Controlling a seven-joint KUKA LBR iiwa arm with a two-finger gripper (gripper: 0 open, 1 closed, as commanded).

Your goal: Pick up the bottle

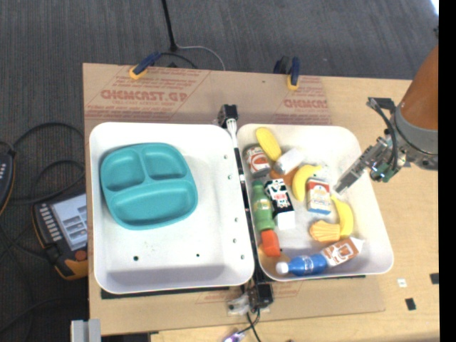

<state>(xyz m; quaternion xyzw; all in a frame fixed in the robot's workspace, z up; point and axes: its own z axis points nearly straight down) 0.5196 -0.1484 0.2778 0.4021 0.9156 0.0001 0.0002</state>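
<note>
Bottle: small, blue, smooth plastic with a white cap, laid on its side at the near edge of the right bin, just beside a flat red-and-white carton. Gripper: slim grey metal fingers, seen above the bin's right part, well apart from the bottle; whether open or closed cannot be told. Left bin: shallow, glossy white, occupied by a teal three-compartment tray with rounded corners.
</note>
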